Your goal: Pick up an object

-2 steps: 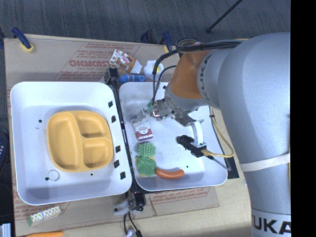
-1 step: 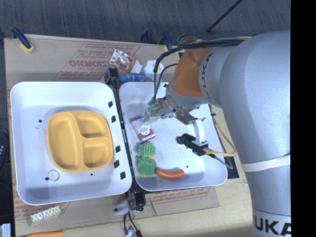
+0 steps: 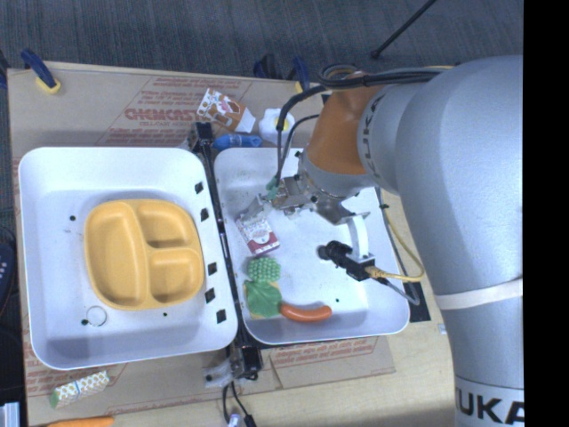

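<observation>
Red-and-white foil, the small packet [image 3: 259, 236] is your nearest target, lying in the right bin [image 3: 302, 274]. The gripper [image 3: 277, 194] hangs just beyond the packet's far end, and you cannot tell whether it is spread or closed. Centre over the packet before you descend, and steer clear of the green pieces [image 3: 263, 297] and orange sausage [image 3: 307, 311] on the packet's near side.

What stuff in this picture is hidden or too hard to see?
- Camera view: right white bin's top-right corner, hidden under the grey arm.
- Camera view: orange thing at bottom edge, cut off by frame.
- Camera view: red-and-white flat packet, print too small to read.
</observation>
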You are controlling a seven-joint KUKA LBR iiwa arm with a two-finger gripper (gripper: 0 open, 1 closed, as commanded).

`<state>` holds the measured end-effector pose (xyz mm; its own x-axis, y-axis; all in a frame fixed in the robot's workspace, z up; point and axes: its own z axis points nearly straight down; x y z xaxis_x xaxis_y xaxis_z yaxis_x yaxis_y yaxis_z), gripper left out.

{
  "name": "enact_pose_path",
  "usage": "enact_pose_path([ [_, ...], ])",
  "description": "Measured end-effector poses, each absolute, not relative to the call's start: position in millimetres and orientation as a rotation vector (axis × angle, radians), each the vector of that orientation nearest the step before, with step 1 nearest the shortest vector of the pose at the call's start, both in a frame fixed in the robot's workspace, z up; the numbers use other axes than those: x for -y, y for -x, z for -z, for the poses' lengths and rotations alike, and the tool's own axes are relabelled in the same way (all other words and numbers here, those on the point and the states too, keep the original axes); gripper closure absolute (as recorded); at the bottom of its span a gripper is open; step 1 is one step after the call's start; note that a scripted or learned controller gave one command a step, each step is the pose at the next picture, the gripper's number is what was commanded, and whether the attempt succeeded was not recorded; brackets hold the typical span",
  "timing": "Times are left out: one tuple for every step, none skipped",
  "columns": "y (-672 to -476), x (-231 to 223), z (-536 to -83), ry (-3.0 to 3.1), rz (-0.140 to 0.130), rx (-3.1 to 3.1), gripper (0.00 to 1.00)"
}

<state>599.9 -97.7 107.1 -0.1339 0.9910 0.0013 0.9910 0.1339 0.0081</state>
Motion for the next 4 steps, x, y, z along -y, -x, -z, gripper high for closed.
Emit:
enact_pose_path([
  [-569.0,95,-92,-2.248,0.003,-2.201,0.0],
  [-569.1,95,-102,-2.245,0.005,-2.207,1.0],
  [-553.0,101,-291,-1.523,0.001,-2.746,1.0],
  [-518.9,78,-261,-0.756,0.002,-3.052,1.0],
])
